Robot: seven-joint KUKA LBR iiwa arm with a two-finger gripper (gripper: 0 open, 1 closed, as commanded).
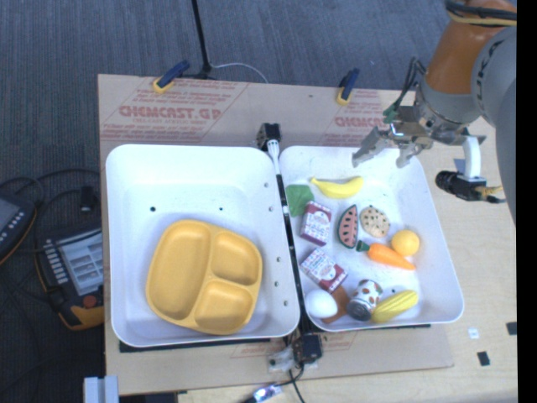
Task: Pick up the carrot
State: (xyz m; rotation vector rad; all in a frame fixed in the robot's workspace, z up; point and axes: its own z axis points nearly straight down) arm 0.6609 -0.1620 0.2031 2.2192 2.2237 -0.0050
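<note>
The carrot [390, 257] is orange with a small green top and lies on its side in the right bin [436, 217], just below an orange fruit [405, 242]. My gripper [388, 151] hangs over the bin's far edge, well above and behind the carrot. Its two grey fingers [367, 149] are spread apart with nothing between them.
The right bin also holds a banana [336, 186], a watermelon slice [347, 225], a cookie [374, 222], two red cartons [316, 223], an egg [320, 304], a can [362, 300] and a corn cob [394, 305]. The left bin [134, 183] bears a yellow divided tray [204, 274].
</note>
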